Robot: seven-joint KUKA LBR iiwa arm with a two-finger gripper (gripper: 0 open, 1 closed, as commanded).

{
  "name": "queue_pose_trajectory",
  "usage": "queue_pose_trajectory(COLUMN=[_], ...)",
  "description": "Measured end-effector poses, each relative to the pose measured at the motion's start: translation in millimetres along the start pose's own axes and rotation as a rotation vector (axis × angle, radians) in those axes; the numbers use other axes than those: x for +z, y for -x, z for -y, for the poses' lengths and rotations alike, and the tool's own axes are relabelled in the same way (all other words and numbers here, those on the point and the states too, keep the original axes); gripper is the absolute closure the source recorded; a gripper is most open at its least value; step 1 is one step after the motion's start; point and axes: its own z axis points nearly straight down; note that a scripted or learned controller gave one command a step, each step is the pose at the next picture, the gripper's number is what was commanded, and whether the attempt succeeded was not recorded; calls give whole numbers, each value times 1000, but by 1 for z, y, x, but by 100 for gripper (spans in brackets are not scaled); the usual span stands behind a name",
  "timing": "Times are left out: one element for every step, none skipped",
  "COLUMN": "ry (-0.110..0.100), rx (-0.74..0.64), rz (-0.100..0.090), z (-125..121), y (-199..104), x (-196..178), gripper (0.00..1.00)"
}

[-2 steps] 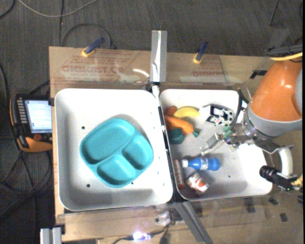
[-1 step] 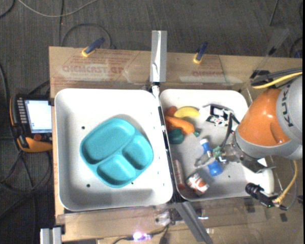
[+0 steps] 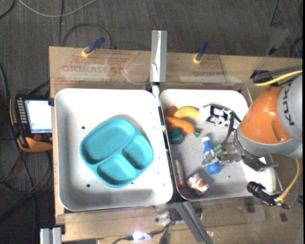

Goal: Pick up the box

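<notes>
A small red-and-white carton box (image 3: 197, 182) is seen at the near edge of the right shallow white bin (image 3: 237, 188), lying tilted, apart from the pincer (image 3: 217, 155). The pincer is poised over a blue-and-white bottle (image 3: 209, 156); its opening cannot be told. Farther back lie an orange carrot-shaped toy (image 3: 182, 124), a yellow banana (image 3: 186, 112) and a black-and-white packet (image 3: 217, 115). The left white bin (image 3: 71, 105) holds a turquoise three-compartment plastic tray (image 3: 117, 152).
</notes>
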Motion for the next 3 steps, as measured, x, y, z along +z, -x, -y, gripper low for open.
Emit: queue_pose_trajectory(ry=[1, -17, -17], rx=[-119, -109, -141], rz=[5, 0, 0], z=[-111, -116, -150], y=[-34, -51, -94], x=[10, -81, -165], gripper=[100, 100, 100])
